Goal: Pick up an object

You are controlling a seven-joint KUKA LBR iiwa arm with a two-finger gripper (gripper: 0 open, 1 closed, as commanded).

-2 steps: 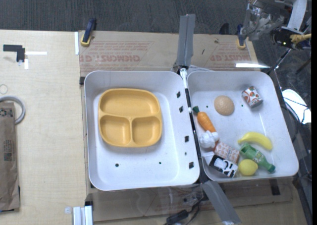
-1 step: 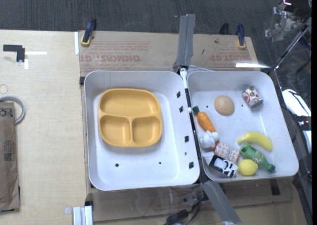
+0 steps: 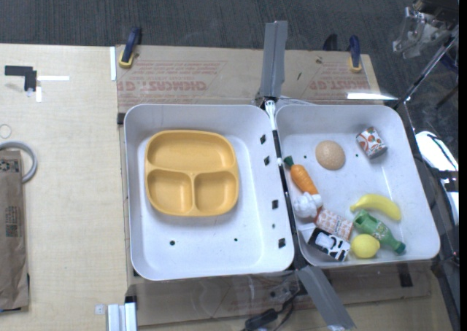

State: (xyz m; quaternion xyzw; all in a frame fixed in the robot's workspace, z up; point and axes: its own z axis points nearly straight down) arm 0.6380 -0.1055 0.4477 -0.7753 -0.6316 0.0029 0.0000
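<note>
Curved yellow banana lies in the right bin.

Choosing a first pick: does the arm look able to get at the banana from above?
Probably yes. The banana lies uncovered in the right bin with nothing on top of it; the green bottle lies just below it, so the approach there looks tight.

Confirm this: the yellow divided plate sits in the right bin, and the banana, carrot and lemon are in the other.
Wrong bin. The camera view shows the plate in the left bin; the banana, carrot and lemon are in the other, the right bin.
</note>
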